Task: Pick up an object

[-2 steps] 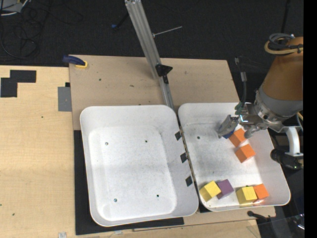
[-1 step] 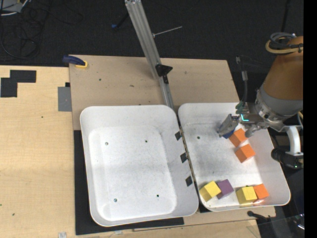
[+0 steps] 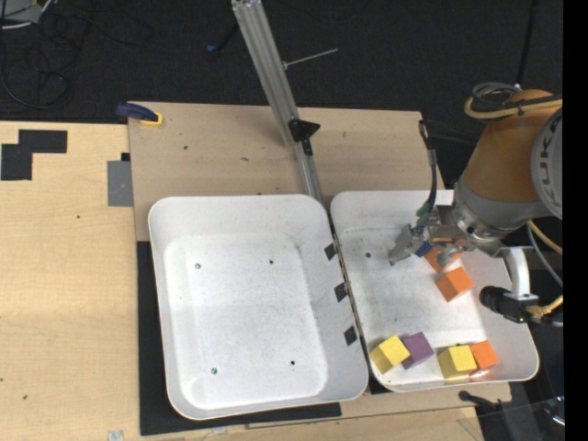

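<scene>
The tabletop (image 3: 230, 154) carries two white bins: the left bin (image 3: 243, 306) lies well to the left of the jaws, and the right bin (image 3: 386, 292) lies under them. The arm (image 3: 505, 168) enters from the right. Its jaws (image 3: 415, 243) hang low over the right bin; whether they are open or closed cannot be told. An orange block (image 3: 454, 283) lies just right of them. Nearer the front rim sit a yellow block (image 3: 390, 351), a purple block (image 3: 418, 346), another yellow block (image 3: 457, 361) and a second orange block (image 3: 483, 354).

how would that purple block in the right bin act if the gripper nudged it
The purple block looks like a flat-faced cube, so it would probably slide, not roll. It touches a yellow block, which would likely shift too. It seems rigid and small, probably light.
</scene>
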`<state>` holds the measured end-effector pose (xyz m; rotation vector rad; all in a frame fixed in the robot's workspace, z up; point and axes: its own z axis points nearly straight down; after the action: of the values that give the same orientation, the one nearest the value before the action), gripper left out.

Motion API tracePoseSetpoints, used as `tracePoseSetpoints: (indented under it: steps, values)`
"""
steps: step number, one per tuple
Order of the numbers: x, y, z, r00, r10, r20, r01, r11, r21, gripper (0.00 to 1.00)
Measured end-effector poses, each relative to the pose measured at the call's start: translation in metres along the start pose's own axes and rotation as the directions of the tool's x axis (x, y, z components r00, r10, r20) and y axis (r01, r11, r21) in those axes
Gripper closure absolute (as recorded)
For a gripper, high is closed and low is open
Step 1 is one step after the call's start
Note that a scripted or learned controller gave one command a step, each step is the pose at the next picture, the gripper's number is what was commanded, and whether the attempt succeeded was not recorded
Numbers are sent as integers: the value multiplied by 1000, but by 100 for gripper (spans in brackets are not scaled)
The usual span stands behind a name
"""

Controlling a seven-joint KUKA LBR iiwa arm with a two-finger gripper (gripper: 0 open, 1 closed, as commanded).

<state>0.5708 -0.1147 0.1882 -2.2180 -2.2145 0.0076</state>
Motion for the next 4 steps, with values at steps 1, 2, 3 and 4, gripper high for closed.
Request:
tracePoseSetpoints:
  steps: [1,2,3,4]
  values:
    - [7,2,48,1000,4,0,-4,1000,0,0]
    - [8,3,97,1000,1,1,-1,1000,-7,0]
    - [6,2,86,1000,8,-1,-8,1000,-7,100]
    - [13,0,40,1000,-2,1,2,1000,-10,100]
